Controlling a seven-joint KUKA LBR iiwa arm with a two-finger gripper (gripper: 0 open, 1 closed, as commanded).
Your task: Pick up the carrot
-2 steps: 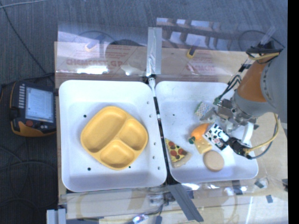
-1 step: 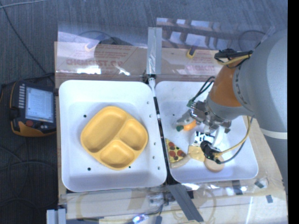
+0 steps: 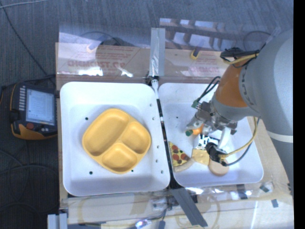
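2 white bins sit side by side before you, seen from above at a slant. Your left bin (image 3: 71, 175) carries a yellow plate (image 3: 116, 140) with 3 sections, lying near the bin's middle. Your right bin (image 3: 248, 173) holds the toy food: a pizza slice (image 3: 179, 155) against the bin's left wall, a pale yellow wedge (image 3: 200, 156) just to its right, and a tan round piece (image 3: 218, 169) touching that wedge's lower right edge. The arm (image 3: 267, 75), grey with an orange band (image 3: 229, 88), reaches in from the right and bends down over the right bin. Its gripper (image 3: 206, 131) hangs low over the bin's middle, just above the wedge. The carrot (image 3: 196, 128), a small orange piece with a green end, lies at the gripper's left side, touching or nearly touching it, above the pizza slice; you cannot tell from this angle whether it sits between the fingers. The wrist hides the pincer's tips, so you cannot tell how wide it stands. Yellow and black cables (image 3: 238, 149) loop from the wrist over the bin floor. A pendant (image 3: 33, 109) lies on the carpet left of the bench.
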